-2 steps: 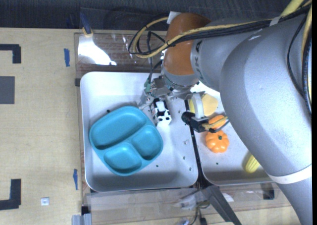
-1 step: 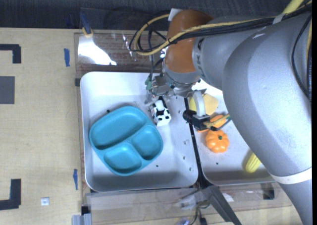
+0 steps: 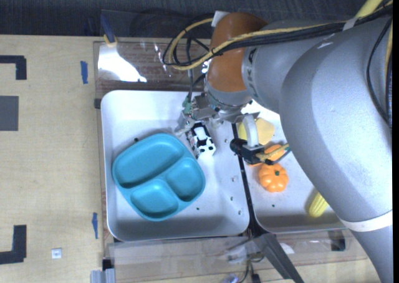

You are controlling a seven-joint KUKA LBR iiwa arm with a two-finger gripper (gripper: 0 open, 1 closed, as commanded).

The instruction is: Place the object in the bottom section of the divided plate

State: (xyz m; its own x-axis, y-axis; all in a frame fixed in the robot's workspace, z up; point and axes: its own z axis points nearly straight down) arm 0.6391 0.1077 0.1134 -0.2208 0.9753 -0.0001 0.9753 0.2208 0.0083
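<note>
My gripper (image 3: 198, 124) hangs low over the left bin (image 3: 124, 213), near the middle of its far half. A little black and white toy cow (image 3: 202, 139) is right under my fingertips, and it looks pinched between them. The cow is just past the far right corner of the blue divided plate (image 3: 159, 176), close to its rim but not inside it. The plate lies in the near left part of the same bin, with one long section and two smaller ones.

In the right bin (image 3: 293, 220), an orange toy pumpkin (image 3: 274, 177) sits near the wall shared with the left bin. A toy carrot (image 3: 269, 153) lies just behind it. A yellow corn cob (image 3: 317, 204) peeks out from under my arm near the front edge.
</note>
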